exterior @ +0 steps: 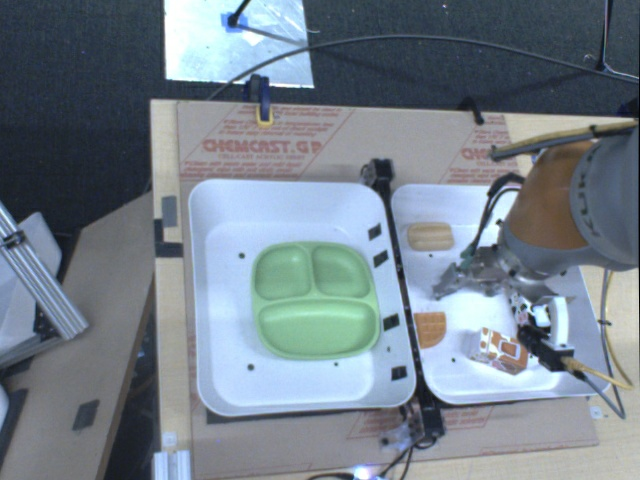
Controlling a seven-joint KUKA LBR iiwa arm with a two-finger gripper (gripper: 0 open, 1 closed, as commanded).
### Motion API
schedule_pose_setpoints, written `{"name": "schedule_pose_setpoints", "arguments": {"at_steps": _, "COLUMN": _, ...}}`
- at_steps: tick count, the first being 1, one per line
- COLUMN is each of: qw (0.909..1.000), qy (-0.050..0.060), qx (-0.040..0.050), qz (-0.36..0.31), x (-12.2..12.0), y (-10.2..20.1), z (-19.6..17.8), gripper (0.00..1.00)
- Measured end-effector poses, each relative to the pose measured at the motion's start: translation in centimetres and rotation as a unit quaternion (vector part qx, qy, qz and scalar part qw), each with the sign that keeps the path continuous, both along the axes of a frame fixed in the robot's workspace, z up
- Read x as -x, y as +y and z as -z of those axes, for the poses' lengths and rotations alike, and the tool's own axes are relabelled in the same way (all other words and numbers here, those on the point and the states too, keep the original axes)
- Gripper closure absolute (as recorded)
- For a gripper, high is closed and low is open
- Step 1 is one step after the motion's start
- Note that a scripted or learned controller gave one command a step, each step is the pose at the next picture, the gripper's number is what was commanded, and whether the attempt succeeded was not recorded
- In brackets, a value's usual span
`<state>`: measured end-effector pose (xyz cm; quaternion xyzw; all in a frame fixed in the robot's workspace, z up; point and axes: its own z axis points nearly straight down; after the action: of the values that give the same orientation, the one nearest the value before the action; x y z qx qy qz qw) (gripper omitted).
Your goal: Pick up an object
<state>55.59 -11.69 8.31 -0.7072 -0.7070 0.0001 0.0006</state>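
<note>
Over the right bin (455, 393), the gripper (452, 280) hangs just above the orange wafer (430, 329), bun (430, 236) behind it; whether its jaws are apart I cannot tell.

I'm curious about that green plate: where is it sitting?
The green plate lies in the middle of the left white bin, across the divider from the orange cracker in the right bin.

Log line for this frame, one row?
arm: over right bin | gripper: above bin floor, between bread roll and waffle | plate: left bin
</note>
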Motion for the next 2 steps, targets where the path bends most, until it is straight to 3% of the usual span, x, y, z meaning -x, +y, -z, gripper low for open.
{"name": "schedule_pose_setpoints", "arguments": {"at_steps": 1, "qw": 1.0, "qy": -0.002, "qx": 0.0005, "qz": 0.001, "x": -0.1, "y": 0.0, "z": -1.2, "gripper": 1.0}}
{"name": "schedule_pose_setpoints", "arguments": {"at_steps": 2, "qw": 1.0, "qy": -0.004, "qx": 0.0011, "qz": -0.002, "x": -0.4, "y": -0.4, "z": -7.6, "gripper": 1.0}}
